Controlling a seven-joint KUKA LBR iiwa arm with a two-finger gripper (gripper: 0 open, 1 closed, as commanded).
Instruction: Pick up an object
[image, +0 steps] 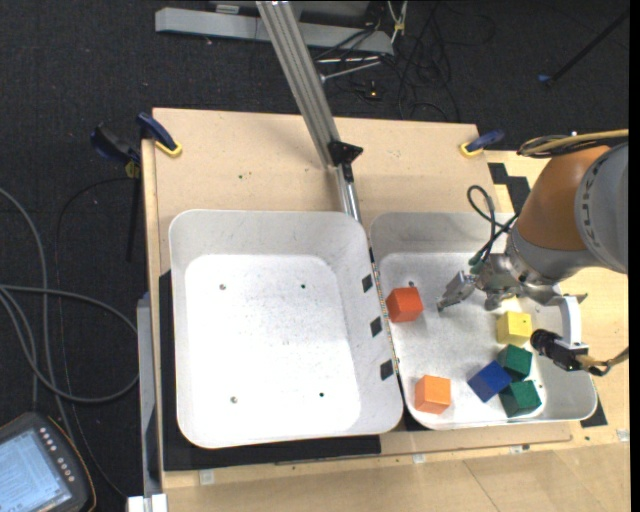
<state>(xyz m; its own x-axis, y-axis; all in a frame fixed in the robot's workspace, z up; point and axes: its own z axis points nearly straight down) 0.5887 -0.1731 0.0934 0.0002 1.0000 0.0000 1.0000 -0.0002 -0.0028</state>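
right bin (420, 235): red cube (404, 304) left of jaws (458, 292)

Colours on the bench

Two white bins: left bin (200, 300) finely speckled dark; right bin (440, 270) plain. Blocks: red-orange cube (404, 304), paler orange cube (432, 393), yellow cube (516, 326), blue cube (490, 381), two green cubes (517, 360) (520, 398). Arm (575, 205) grey, orange band. Bench (250, 170) tan wood.

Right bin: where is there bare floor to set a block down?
Bare floor lies in the right bin's far part, behind the red block and tool. The near right corner is crowded with yellow, green and blue blocks.
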